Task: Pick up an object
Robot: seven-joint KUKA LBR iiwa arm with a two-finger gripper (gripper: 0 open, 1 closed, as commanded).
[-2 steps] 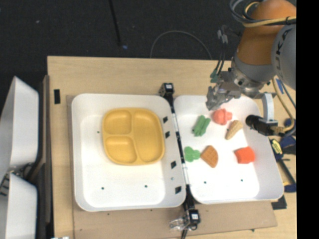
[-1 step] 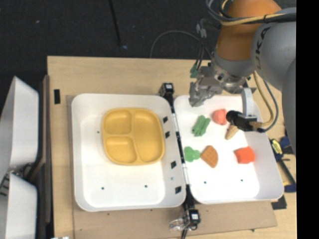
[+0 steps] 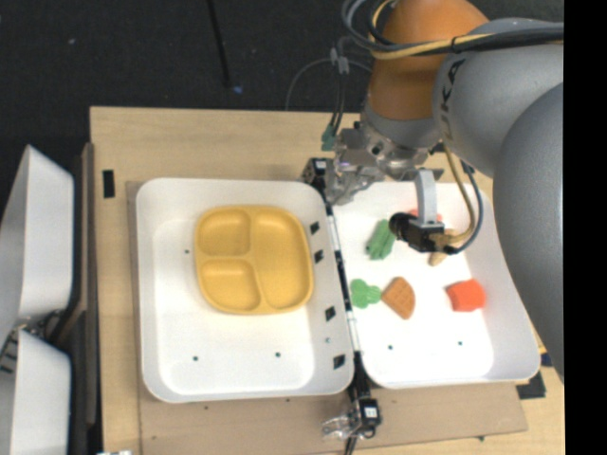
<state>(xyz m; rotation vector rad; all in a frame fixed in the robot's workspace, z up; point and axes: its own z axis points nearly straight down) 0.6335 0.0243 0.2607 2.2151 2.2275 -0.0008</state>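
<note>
Four small things lay on the floor of the right bin (image 3: pixel 503 349), all of them apart from the gripper (image 3: pixel 343 180). In the camera view the gripper hung at that bin's far corner, over the rims where the two bins meet. Whether it was open or closed could not be told.

Nearest to it was a green block (image 3: pixel 381 240), lying tilted a short way toward the camera from the gripper and a little to the arm's side. Farther from the gripper the same way sat a smaller green piece (image 3: pixel 365 294), close to the dividing rim. Just beside that piece, on its side away from the rim, was an orange wafer (image 3: pixel 399 298) with a grid-like face; the two were touching or nearly so. A red block (image 3: pixel 466 296) lay farthest from the gripper, well off toward the arm's side and nearer the camera.

On the gripper's other side, across the rim, the left bin (image 3: pixel 152 282) held a yellow plate (image 3: pixel 254 259) with three compartments, flat on the bin floor and nearer the camera than the gripper. The grey arm (image 3: pixel 512 93), with its orange band (image 3: pixel 417 36), rose behind and to the right of the gripper. Both bins rested on a pale wooden bench (image 3: pixel 114 150).
</note>
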